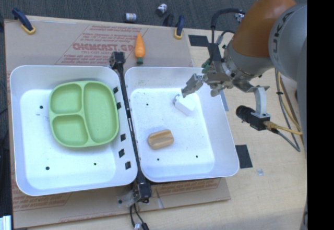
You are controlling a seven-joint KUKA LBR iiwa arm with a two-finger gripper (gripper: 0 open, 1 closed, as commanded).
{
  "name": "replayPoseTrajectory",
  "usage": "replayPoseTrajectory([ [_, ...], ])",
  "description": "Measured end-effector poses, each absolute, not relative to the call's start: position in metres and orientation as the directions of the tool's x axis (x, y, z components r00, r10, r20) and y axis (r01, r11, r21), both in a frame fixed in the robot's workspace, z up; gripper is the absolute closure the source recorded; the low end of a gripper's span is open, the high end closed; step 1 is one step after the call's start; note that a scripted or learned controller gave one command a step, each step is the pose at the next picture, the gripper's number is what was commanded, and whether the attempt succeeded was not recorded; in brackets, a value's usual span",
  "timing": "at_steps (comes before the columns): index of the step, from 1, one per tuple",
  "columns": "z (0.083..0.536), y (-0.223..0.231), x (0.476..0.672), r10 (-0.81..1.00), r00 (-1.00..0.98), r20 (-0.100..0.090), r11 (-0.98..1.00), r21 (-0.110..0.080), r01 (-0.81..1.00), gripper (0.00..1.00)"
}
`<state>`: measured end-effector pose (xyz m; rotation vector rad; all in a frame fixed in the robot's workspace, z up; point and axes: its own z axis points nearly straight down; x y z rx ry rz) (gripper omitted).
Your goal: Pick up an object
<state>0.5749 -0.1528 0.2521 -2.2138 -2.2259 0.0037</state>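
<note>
My gripper (pixel 201 89) hangs open over the right bin's (pixel 222 135) far right part, with nothing between its fingers. One fingertip (pixel 188 88) is just above a small white block (pixel 184 104) lying on the bin floor. A tan, bread-like lump (pixel 160 138) lies nearer the front in the middle of the same bin, well apart from the gripper. A green divided plate (pixel 84 113) sits in the left bin (pixel 23 135).
An orange carrot-shaped toy (pixel 139 46) lies on the cardboard behind the bins. The black divider (pixel 124 114) runs between the two bins. Blue clamps (pixel 179 26) hold the board's far edge. Cables and a black fitting (pixel 251 116) hang right of the right bin.
</note>
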Motion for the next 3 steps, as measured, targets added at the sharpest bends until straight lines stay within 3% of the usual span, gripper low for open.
replayPoseTrajectory([
  [1,0.16,-0.155,0.54,1.0,-0.006,0.0,0.006,-0.005,1.0,0.0],
  [2,0.102,-0.137,0.648,1.0,-0.007,-0.008,0.007,0.019,1.0,0.0],
  [3,0.116,-0.138,0.65,1.0,-0.01,-0.012,0.01,0.026,1.0,1.0],
])
